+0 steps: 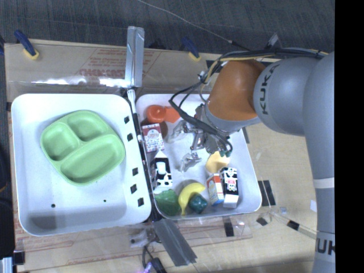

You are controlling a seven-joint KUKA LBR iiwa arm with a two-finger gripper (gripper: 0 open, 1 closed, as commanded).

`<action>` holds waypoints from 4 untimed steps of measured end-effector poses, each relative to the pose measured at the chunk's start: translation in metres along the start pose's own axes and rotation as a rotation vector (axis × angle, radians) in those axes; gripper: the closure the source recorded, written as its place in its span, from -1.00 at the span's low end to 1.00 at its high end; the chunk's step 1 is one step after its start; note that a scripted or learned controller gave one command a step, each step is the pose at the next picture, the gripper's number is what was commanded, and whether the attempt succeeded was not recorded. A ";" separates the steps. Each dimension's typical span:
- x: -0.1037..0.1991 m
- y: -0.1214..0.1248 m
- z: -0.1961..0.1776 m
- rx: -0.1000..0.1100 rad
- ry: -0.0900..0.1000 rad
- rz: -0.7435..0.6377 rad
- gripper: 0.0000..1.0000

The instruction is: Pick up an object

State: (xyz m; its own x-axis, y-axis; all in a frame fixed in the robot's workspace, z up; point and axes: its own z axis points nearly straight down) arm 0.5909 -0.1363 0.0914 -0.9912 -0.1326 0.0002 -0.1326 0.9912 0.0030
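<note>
Arm entered from right of frame; orange band sat over upper part of right bin (254, 193); gripper (193, 147) hung low at centre of that bin; could not tell claw state, metal parts were too tangled to read. Nothing was seen held. Below gripper lay yellow banana (189, 193), green item (167, 201), 2 cow-print cartons (230, 185); orange item (157, 114) at bin's upper left. Left bin (23, 152) held green divided plate (83, 146), centre left of frame.

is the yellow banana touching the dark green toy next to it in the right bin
Touching. The camera view shows the yellow banana pressed against the dark green toy, no gap between.
</note>
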 end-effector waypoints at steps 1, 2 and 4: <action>-0.002 0.026 -0.003 0.021 -0.002 -0.060 -1.00; 0.073 0.042 -0.006 0.018 -0.020 0.386 -1.00; -0.050 0.002 0.000 0.004 0.010 0.558 -1.00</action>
State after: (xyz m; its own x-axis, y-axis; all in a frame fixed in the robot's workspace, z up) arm 0.6401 -0.1275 0.0915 -0.9110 0.4124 0.0097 0.4124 0.9110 -0.0040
